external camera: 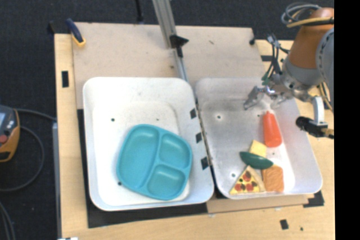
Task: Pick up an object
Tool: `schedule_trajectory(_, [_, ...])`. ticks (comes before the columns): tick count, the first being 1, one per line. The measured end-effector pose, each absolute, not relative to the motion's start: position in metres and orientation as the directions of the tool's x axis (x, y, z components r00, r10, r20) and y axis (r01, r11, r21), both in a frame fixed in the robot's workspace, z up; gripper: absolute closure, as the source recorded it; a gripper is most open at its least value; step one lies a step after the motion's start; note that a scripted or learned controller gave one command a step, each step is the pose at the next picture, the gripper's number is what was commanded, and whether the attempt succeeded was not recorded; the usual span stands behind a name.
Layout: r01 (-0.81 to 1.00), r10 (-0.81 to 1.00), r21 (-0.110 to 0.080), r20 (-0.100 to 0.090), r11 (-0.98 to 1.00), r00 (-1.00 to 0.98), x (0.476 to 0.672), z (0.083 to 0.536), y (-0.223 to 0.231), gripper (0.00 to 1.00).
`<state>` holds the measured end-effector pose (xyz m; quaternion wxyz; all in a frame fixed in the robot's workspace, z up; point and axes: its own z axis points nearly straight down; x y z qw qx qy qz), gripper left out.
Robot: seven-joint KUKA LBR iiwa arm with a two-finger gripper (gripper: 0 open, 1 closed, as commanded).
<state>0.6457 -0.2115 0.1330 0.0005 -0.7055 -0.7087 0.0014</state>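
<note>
Camera view: orange carrot [271, 129], tapered, lies lengthwise in right bin [225, 121]

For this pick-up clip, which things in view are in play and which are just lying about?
In play:
claw
orange carrot
yellow piece
dark green piece
pizza slice
orange ridged piece
right bin

Lying about:
teal divided plate
left bin

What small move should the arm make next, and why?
Probably lower the gripper a little onto the orange carrot. It hangs just above the carrot's top end in the right bin, with nothing between its fingers.
</note>
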Motion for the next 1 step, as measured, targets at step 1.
schedule_trajectory(1, [1.0,1.0,0.005,-0.005,0.006,-0.006,0.6474,0.149,-0.2131,1.0])
